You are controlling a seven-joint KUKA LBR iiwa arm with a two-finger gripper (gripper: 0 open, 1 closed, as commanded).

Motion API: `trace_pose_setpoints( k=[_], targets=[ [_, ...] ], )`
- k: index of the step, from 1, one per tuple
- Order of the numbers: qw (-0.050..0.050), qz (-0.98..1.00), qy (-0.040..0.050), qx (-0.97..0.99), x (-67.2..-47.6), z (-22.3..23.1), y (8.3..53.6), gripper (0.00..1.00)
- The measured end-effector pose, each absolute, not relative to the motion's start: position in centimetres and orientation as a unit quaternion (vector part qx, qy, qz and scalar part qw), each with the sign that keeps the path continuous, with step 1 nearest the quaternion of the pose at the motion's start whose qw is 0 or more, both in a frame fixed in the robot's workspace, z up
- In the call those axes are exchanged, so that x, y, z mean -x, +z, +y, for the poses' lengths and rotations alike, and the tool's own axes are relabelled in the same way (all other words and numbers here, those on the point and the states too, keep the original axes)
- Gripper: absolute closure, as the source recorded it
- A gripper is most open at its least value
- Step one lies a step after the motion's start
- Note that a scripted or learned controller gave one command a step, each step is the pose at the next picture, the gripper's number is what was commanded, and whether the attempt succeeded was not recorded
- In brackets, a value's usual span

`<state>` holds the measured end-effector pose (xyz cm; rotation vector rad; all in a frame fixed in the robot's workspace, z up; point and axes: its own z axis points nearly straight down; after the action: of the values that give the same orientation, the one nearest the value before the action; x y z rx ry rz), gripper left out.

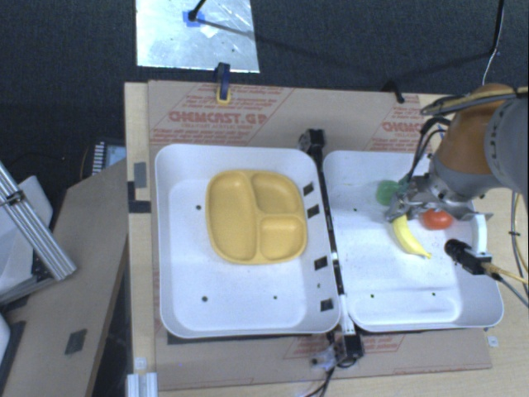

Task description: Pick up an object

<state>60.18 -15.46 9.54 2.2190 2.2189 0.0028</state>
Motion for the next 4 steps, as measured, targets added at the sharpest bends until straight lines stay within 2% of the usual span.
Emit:
trace_pose_setpoints(
  k=[3,4],
  targets=[
    [0.003,0.709,0.0017,-0.705,-61.4,-15.6,24.2,1.00],
    [0.001,0.710,0.0010,-0.704,-62.7,-10.2,23.2,1.00]
  ],
)
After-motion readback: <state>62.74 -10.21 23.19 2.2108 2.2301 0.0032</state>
